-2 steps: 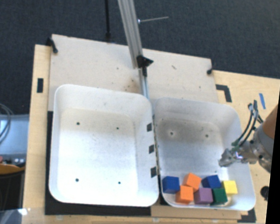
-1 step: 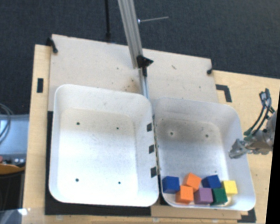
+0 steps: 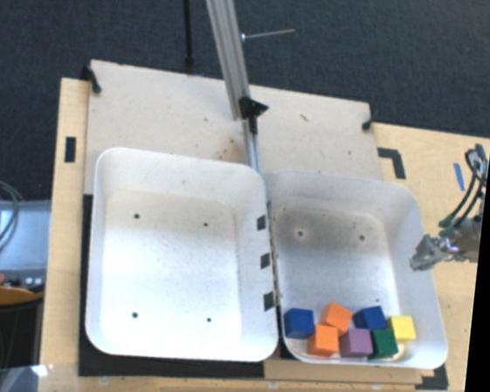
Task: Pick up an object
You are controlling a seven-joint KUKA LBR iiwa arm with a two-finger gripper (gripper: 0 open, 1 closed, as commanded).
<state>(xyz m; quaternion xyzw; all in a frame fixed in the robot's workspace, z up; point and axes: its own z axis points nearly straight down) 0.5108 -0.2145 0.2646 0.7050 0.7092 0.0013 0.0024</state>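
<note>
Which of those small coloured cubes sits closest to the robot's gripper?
The small yellow cube, at the cluster's right end in the right white bin, lies nearest the gripper.

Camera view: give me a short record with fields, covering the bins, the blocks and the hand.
bins: left bin and right bin, side by side
blocks: seven, clustered at the right bin's near edge
block colours: two blue, two orange, one purple, one green, one yellow
hand: hand at the right bin's right rim, apart from the blocks
held: nothing seen in the hand
</note>
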